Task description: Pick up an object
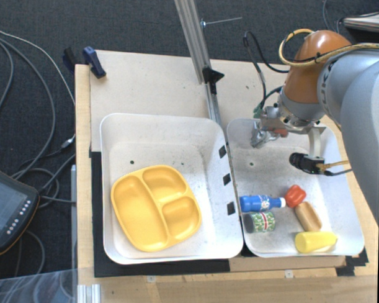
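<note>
Several small objects crowd the right bin's near edge: a blue-and-white bottle, green can, red piece, tan cylinder, yellow block. The gripper hovers at the far-left corner, holding nothing visible; its opening is unclear. Tight clustering risks a glancing, failed grasp.

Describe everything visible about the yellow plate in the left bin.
The yellow plate is a glossy, plastic-looking tray with rounded corners and three compartments: one long, two smaller. It lies flat and right side up, turned at an angle, on the floor of the left bin, toward its near left part. Nothing sits in it, and only the bin touches it.
</note>
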Robot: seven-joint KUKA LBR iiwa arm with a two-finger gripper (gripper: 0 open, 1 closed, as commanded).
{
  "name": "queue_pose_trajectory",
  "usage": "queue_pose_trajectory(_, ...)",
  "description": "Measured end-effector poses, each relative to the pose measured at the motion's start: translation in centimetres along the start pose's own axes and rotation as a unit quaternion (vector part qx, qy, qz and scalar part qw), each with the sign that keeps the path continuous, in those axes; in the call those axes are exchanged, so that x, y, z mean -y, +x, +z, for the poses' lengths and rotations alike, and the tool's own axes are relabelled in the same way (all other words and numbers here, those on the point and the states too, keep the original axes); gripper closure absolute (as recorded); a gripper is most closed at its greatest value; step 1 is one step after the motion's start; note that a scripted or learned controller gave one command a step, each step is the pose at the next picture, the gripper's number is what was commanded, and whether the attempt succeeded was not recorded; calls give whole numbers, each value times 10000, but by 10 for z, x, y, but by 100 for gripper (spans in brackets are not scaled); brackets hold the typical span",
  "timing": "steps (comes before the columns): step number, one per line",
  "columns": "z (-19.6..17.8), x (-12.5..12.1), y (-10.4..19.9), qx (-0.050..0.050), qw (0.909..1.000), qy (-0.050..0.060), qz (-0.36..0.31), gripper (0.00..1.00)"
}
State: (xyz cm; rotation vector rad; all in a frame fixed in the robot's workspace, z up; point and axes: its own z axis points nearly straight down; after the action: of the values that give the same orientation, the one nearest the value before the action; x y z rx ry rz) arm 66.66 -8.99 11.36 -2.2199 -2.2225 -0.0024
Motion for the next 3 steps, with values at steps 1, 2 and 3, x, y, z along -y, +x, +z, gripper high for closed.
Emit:
queue_pose_trajectory(1,-45,-2,4,7,10000,-26,-4,100)
queue_pose_trajectory(2,-110,-1,6,11,10000,-43,-5,100)
queue_pose_trajectory(3,-98,-1,6,9,10000,9,-2,100)
